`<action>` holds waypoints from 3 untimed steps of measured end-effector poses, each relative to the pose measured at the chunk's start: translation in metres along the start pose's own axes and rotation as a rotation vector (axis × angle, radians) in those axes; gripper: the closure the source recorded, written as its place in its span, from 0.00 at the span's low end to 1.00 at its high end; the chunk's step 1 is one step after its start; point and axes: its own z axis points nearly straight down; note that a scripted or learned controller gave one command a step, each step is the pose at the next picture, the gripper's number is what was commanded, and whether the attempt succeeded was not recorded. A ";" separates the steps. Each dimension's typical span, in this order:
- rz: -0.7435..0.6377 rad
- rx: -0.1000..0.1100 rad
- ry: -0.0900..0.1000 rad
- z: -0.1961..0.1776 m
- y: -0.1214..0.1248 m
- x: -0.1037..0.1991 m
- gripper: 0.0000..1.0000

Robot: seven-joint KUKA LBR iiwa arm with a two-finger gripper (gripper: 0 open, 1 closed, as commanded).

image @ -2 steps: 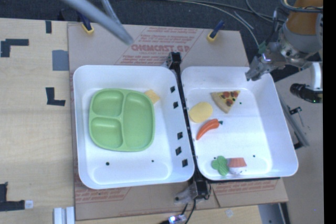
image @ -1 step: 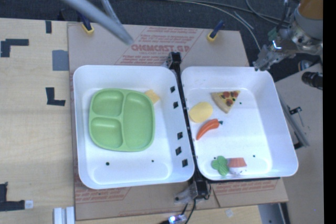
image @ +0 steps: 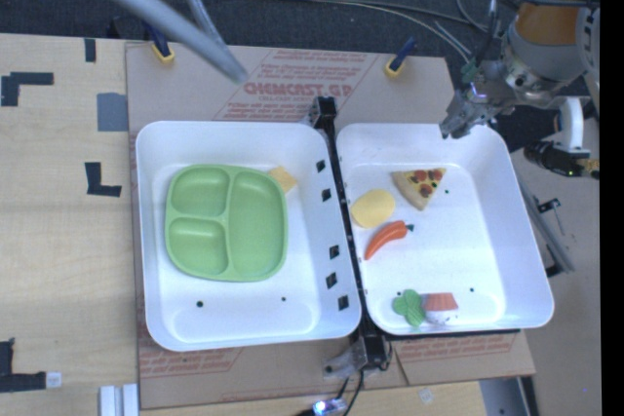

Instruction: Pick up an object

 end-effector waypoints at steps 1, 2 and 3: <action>-0.002 0.000 0.001 0.007 -0.006 0.063 1.00; -0.001 0.001 0.001 0.014 -0.017 0.113 1.00; -0.002 0.000 0.001 0.014 -0.024 0.170 1.00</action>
